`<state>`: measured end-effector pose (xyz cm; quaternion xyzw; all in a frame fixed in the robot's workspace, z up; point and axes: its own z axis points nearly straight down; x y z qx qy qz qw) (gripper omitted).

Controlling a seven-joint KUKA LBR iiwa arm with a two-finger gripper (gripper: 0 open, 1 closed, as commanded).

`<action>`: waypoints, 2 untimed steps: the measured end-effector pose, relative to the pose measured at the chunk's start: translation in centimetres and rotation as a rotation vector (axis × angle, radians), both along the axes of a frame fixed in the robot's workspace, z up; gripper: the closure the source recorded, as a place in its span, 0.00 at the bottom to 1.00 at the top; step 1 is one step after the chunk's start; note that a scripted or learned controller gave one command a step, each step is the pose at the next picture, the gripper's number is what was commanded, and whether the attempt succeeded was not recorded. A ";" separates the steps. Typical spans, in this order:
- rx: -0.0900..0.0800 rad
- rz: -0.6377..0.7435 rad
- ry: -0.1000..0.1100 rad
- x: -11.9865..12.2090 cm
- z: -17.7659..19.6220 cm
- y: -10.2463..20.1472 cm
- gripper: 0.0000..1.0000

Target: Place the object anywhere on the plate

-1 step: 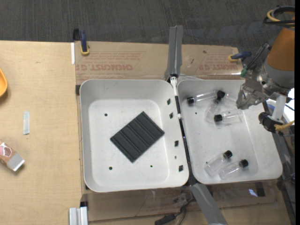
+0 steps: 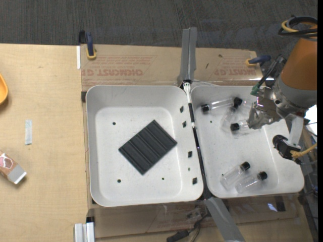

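Observation:
A dark ribbed rectangular plate [image 2: 148, 146] lies turned at an angle in the middle of the left bin [image 2: 101, 185]. Several clear vials with black caps lie in the right bin [image 2: 282, 185]. Two are near its back edge [image 2: 220, 105]. One with its cap to the left [image 2: 237, 126] lies just under my gripper [image 2: 254, 120]. Two more rest near the front [image 2: 234, 173] [image 2: 252, 180]. My gripper hangs low over the right bin's back right part, right at the clear end of the middle vial. The arm's wrist hides how it meets the vial.
The grey arm with its orange band [image 2: 303, 59] reaches in from the right over the right bin's rim. A metal divider [image 2: 189, 59] runs between the bins at the back. Small items lie on the wooden bench [image 2: 40, 84] to the left.

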<state>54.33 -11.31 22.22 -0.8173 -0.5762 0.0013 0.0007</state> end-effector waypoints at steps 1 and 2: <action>-0.002 -0.181 0.001 -3.3 5.1 8.8 1.00; -0.002 -0.123 0.003 0.2 0.4 14.5 1.00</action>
